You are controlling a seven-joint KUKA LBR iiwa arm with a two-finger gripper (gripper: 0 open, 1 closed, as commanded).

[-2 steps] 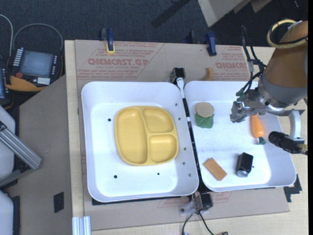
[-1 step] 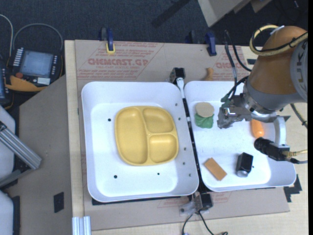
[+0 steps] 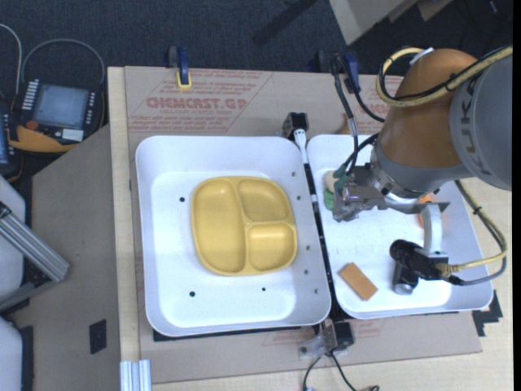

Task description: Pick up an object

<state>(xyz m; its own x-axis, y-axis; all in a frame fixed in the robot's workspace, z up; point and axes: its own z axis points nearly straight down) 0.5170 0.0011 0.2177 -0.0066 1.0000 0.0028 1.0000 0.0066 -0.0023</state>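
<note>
The tool [image 3: 352, 195] hangs low at nine o'clock in the right shallow white plastic bin [image 3: 464, 296], close over a small green object [image 3: 329, 187] by the wall, likely the pick target; its grip cannot be made out. A flat tan rectangular block [image 3: 357, 281] lies free at six o'clock. A yellow three-compartment plastic tray [image 3: 243, 223] sits centred in the left white bin [image 3: 163, 186].

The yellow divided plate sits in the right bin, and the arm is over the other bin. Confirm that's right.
Not quite. The camera view shows the yellow divided plate in the left bin; the arm is over the right bin, near a small brown block.
</note>
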